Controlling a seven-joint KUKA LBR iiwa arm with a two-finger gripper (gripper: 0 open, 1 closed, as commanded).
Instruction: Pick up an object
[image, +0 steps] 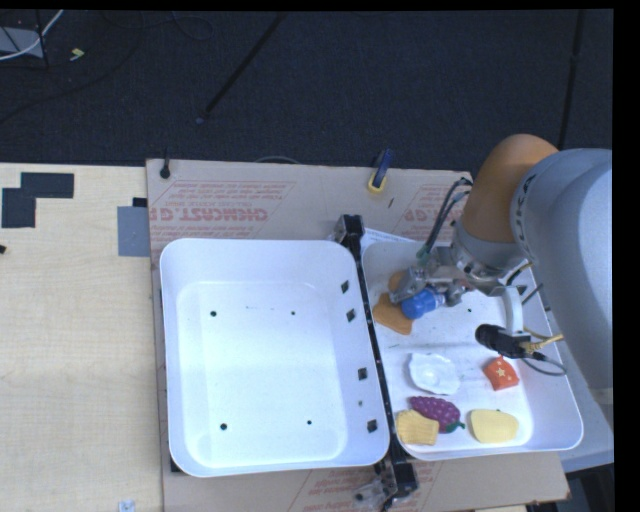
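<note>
A pale wooden surface (70, 340) carries a cardboard sheet (230, 210) with two white bins side by side. The tool (432, 288) sits low over the back left part of the right bin (548, 400); I cannot tell whether it is apart or together. Right at its tip lies a small, rounded blue object (418, 303), touching an orange piece (392, 317) on its left. Nearer the front lie a white piece (433, 373) and a red piece (502, 374). Past these, a purple grape bunch (435, 409) lies between two yellow pieces (418, 429) (494, 426). The left bin (260, 360) lies beside them.
</note>
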